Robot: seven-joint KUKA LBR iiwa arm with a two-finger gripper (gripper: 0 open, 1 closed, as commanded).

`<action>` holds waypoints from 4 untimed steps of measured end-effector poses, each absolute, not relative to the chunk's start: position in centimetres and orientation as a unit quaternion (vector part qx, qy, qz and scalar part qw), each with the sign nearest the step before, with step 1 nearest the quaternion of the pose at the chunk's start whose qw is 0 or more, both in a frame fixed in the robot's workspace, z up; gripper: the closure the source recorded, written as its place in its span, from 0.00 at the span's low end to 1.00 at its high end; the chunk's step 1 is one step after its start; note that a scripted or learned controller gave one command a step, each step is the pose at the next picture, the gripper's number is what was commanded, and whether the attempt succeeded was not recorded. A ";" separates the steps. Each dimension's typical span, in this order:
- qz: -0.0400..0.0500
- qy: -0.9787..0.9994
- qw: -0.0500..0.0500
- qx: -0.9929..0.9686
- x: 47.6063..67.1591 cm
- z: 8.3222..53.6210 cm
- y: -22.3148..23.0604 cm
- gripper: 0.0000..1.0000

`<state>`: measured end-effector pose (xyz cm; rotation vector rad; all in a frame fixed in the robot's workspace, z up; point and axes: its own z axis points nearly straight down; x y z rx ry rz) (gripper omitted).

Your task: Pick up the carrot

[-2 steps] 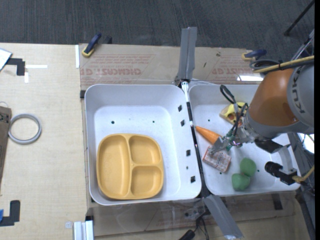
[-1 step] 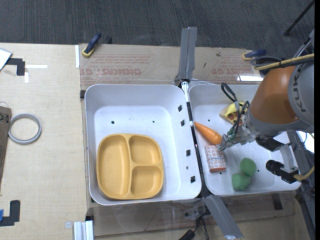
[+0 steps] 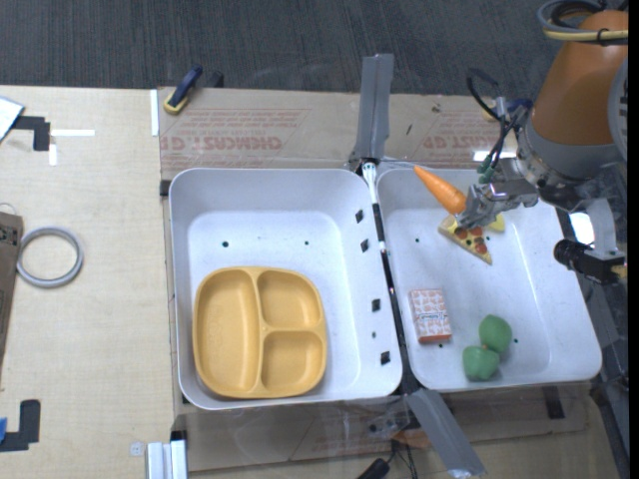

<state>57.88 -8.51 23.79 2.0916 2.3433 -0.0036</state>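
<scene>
Starting at the bottom of the frame, the left bin holds a yellow plate with three compartments, and the right bin holds a green toy low down with a small box just left of it. Higher in the right bin lies a pizza slice, and above it, toward the bin's top edge, is the carrot, lying on a slant with its thin tip pointing to the upper left and its thick end down by the hand.

The hand sits at the carrot's thick end, directly over the pizza slice; whether its fingers are apart or together I cannot tell, and nothing shows the carrot between them. The arm rises in the upper right of the frame.

To do the grasp well, I judge the hand should straddle the carrot across its width, nearer the thick middle than the very end, so the taper does not squeeze it out. It should also stay clear of the pizza slice, which lies touching or nearly touching the carrot's end and could be caught along with it. A lift straight up would then show whether the hold is real.

Beyond the bins, cardboard covers the worktop.
</scene>
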 end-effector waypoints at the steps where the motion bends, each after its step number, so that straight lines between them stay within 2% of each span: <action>1: -0.001 0.746 0.000 0.666 57.9 23.8 -8.5 0.00; 2: -0.001 0.786 0.000 0.618 61.8 15.9 -9.8 0.00; 3: 0.000 0.793 0.000 0.609 57.6 9.2 -10.9 0.00; 4: -0.001 0.792 0.000 0.611 57.6 10.1 -11.0 1.00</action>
